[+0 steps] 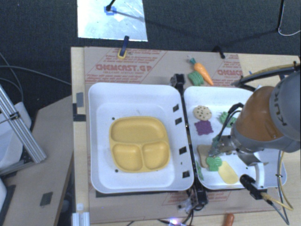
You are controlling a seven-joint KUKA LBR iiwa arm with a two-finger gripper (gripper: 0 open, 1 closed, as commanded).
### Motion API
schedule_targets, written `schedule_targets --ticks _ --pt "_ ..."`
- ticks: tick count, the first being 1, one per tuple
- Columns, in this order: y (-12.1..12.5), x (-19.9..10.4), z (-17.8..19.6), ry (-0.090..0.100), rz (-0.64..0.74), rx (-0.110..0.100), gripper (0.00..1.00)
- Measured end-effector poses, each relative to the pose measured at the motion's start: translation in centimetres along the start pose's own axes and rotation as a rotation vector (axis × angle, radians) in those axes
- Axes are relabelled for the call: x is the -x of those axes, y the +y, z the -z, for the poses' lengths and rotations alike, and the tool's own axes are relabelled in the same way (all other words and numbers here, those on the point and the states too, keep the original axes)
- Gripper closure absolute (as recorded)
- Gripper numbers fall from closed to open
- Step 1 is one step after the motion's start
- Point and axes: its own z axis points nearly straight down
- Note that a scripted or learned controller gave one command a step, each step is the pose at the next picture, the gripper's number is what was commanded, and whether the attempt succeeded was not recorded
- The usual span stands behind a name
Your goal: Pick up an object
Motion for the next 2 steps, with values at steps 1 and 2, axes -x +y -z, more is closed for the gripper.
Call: schedule_targets --ticks 1,2 --pt "0.05 -0.13 0.02 -0.002 -0.001 -0.001 1.0" --pt "-0.07 -0.25 -0.1 0.001 0.0 -0.007 0.0"
